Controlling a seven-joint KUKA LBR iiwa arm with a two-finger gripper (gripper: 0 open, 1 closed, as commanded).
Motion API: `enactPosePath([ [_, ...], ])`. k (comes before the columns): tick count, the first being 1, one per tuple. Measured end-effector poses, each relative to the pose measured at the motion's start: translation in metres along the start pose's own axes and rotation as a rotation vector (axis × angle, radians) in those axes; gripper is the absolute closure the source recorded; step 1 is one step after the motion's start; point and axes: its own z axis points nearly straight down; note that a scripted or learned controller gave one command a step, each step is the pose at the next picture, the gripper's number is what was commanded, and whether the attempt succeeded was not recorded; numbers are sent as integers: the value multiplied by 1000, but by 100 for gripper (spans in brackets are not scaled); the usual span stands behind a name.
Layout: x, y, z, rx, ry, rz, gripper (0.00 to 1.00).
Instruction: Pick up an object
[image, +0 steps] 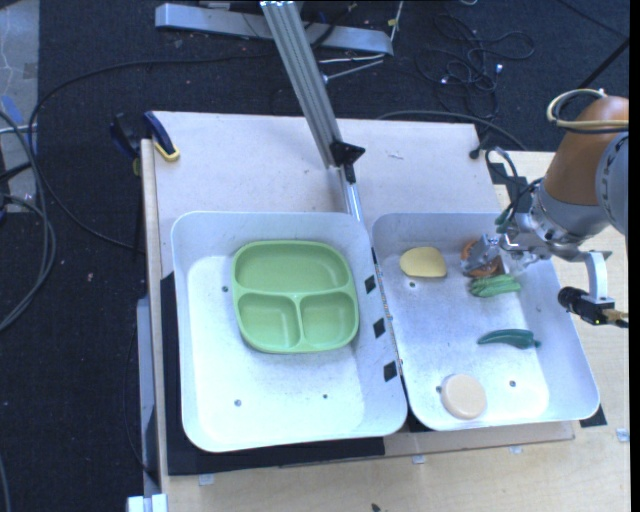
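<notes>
Over the right bin (560, 400), the gripper (497, 252) is poised near a green pod (495, 287); its grip cannot be told.

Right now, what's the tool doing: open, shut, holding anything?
Tool: cannot be told; it sits low in the right bin by the light green piece.

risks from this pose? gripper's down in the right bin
1. The gripper sits where an orange-brown item and a light green piece crowd together, so it may pinch two things or knock one aside.
2. That cluster lies near the right bin far wall, which leaves little room for the fingers.
3. The dark green pepper and green piece look thin and flat, likely to slip.
</notes>
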Motion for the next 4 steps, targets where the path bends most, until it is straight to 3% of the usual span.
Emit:
enactPosePath([
  [1,-1,-3,-11,14,1,-1,100],
  [2,-3,2,-73,-6,-1,-1,100],
  [3,0,9,-134,-8,-1,-3,100],
  [4,1,10,-135,-4,-1,-2,100],
])
